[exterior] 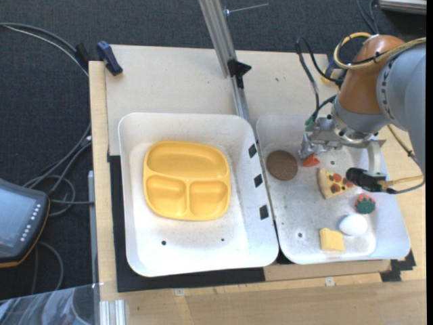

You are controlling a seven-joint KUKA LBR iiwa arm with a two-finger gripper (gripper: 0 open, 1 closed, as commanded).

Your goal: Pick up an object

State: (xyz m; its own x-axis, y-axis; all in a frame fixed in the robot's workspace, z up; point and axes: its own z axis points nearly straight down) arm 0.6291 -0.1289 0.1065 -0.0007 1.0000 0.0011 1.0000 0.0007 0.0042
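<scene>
My gripper (311,152) reaches down into the right bin (298,239), near its upper middle. A small orange-red object (310,160) lies right under the gripper's tip, partly hidden by it. Just to the left lies a round brown cookie (282,165). To the right of the gripper lies a pizza slice (334,183). Further toward the bin's front right are a red and green strawberry (365,204), a white egg (352,225) and a yellow cheese block (331,240).
The left bin (135,249) holds a yellow divided plate (187,179). A metal pole (218,19) slants up from between the two bins. A blue clamp (108,57) sits at the bench's far left corner.
</scene>
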